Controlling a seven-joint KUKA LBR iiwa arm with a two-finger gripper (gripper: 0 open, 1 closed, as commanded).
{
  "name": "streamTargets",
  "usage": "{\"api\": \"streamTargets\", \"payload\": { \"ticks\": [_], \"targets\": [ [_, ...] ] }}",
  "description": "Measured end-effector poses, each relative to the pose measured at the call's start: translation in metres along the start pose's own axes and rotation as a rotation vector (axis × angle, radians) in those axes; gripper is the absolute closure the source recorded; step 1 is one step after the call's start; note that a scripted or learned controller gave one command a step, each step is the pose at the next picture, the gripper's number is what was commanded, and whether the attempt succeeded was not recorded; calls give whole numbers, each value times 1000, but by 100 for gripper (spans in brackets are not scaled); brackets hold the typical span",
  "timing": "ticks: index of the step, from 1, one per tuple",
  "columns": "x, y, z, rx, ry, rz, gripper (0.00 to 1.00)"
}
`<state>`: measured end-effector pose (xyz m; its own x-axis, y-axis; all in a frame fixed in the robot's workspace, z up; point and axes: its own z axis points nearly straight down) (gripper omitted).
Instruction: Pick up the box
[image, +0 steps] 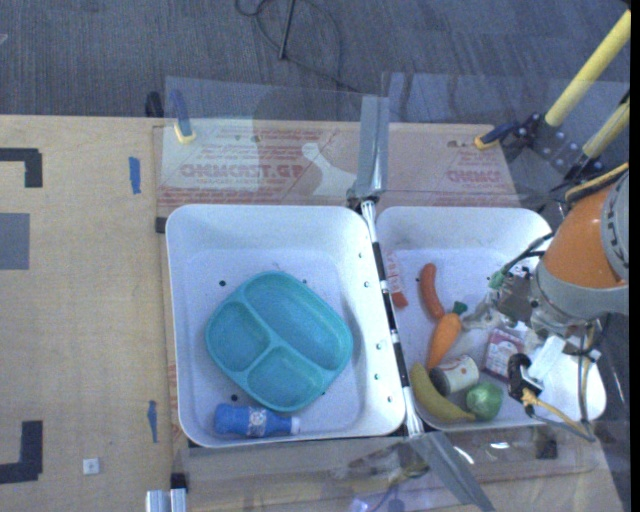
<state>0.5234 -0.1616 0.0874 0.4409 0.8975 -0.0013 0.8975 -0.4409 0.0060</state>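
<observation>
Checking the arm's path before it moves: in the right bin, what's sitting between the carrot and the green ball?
In the camera view, a small white cup lies on its side between the carrot and the green ball, just above the banana.

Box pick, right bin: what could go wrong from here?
1. The box sits tight among a cup, carrot and green ball, so the fingers may catch a neighbour instead.
2. The arm covers part of the box in the camera view, so its edges are hard to judge; the grasp could land off-centre and slip.
3. The box lies near the right bin's wall, leaving little room.
</observation>
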Motion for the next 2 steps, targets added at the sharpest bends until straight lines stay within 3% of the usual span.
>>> {"api": "streamTargets", "payload": {
  "ticks": [1,2],
  "targets": [
    [-1,1,-10,-3,-1,0,100],
    [65,0,-137,6,1,-142,100]
  ]
}}
